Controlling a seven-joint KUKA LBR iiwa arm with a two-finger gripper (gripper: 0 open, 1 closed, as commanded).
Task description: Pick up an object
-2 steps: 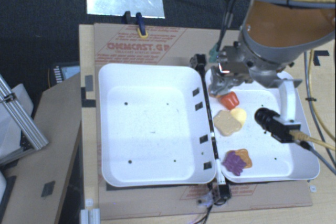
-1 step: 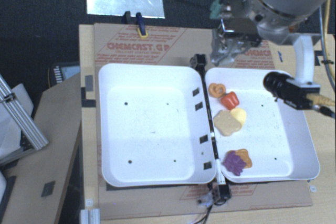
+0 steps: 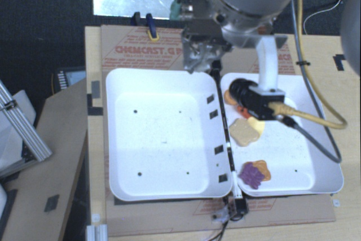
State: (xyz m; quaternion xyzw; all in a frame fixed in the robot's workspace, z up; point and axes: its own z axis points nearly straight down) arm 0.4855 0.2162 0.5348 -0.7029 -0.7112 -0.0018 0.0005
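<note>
The likely targets lie in the right bin (image 3: 316, 178), along its left side: a tan slab (image 3: 244, 132) at mid-frame, a purple lump (image 3: 251, 175) on an orange piece (image 3: 264, 170) below it. The gripper (image 3: 197, 59) hangs at upper centre, over the bins' far edge — whether it is open or closed I cannot tell. The risk: these pieces crowd the divider (image 3: 225, 132), so a descent could strike the wall — or snag the yellow cable (image 3: 316, 117).
</note>
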